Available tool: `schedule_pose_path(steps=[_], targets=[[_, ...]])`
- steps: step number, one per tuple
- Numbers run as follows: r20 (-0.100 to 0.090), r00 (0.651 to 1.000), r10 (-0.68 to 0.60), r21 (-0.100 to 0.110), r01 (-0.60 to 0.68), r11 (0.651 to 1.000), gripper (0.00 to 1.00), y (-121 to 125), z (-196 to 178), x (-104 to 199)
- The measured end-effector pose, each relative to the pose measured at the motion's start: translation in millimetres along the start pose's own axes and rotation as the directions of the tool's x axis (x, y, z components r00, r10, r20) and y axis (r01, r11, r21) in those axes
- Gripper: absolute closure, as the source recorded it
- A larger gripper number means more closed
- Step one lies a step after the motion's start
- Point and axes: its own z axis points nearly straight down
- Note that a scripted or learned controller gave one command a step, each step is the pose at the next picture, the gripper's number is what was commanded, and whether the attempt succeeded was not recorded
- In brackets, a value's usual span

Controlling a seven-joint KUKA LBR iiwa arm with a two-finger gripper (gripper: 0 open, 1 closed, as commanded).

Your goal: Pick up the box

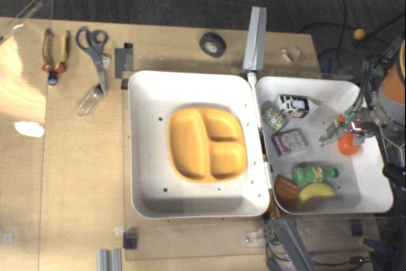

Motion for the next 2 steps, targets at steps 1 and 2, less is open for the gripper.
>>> schedule_pose_path(steps=[1, 2], targets=[[0.001, 0.996, -0.093, -0.004, 0.093, 0.996, 0.00, 78, 113, 53], [0.003, 0.993, -0.114, -0.011, 0.114, 0.993, 0.00, 45, 113, 79]])
